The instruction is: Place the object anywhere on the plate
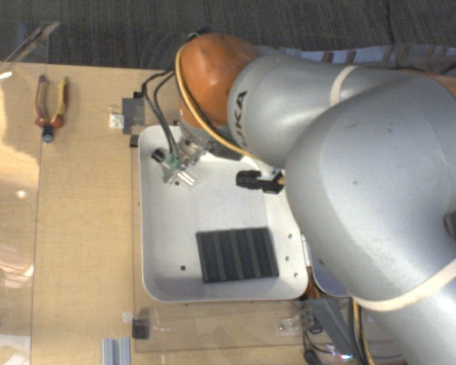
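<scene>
Camera view: gripper (181,175) hovers near the far-left corner of the white bin (161,268), finger state not discernible, nothing visibly held; ribbed black plate (236,255) lies nearer the bin's front edge, so any release should centre over it, low.

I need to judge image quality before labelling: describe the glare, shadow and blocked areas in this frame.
Camera view: bright glare washes the bench at left; the arm looms large and blocks the right side; the white bin is evenly lit, with soft shadow under the gripper; the dark ridged block and pliers stay fairly sharp.
</scene>
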{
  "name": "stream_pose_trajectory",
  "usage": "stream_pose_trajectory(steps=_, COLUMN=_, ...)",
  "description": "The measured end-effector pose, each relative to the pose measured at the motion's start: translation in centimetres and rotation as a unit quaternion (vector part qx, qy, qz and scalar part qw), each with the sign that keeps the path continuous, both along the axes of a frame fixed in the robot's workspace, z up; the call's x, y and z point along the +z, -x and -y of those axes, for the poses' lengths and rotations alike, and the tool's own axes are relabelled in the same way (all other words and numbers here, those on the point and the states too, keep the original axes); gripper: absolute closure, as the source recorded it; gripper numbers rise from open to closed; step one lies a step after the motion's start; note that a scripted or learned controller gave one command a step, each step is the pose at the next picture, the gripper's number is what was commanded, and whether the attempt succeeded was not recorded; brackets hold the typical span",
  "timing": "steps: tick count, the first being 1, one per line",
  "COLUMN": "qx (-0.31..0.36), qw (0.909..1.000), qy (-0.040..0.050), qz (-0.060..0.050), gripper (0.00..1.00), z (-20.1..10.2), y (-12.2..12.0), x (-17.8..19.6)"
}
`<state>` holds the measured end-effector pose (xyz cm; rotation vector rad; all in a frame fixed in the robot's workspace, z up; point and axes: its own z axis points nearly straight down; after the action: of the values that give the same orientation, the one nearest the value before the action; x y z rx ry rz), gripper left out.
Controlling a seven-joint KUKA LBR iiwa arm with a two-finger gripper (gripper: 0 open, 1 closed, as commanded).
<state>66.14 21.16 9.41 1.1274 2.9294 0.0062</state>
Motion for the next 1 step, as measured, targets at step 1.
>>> stream_pose_trajectory(steps=1, qx=0.134, qw=0.991, qy=0.0016, qz=0.006, gripper=1.0, z=8.43, y=3.21, x=-0.43)
